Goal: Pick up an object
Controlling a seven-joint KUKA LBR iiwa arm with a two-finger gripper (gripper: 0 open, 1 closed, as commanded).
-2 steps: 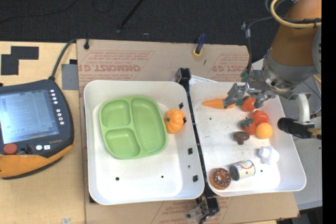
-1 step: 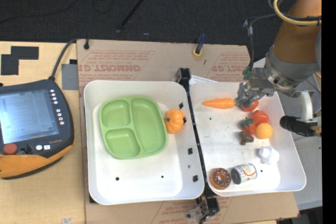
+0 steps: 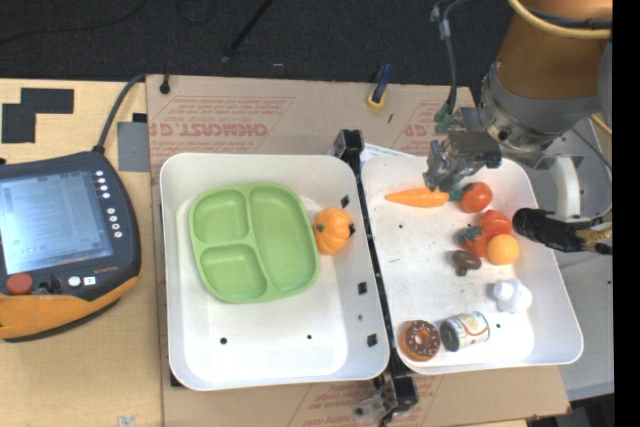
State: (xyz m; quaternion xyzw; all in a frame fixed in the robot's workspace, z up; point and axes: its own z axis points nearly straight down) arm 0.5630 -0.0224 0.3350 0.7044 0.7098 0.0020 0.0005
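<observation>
My gripper (image 3: 443,177) hangs low over the back of the right bin (image 3: 545,340). It is just above the right end of an orange carrot (image 3: 412,198) that lies flat on the bin floor. A red tomato (image 3: 477,196) sits right beside the gripper, to its right. Nothing shows as held by the gripper.
The right bin also holds a red strawberry (image 3: 477,237), an orange ball (image 3: 503,249), a small brown piece (image 3: 465,262), a white object (image 3: 508,294), a tipped can (image 3: 466,330) and a chocolate donut (image 3: 419,339). In the left bin (image 3: 190,345) are a green divided plate (image 3: 253,242) and a small pumpkin (image 3: 333,229).
</observation>
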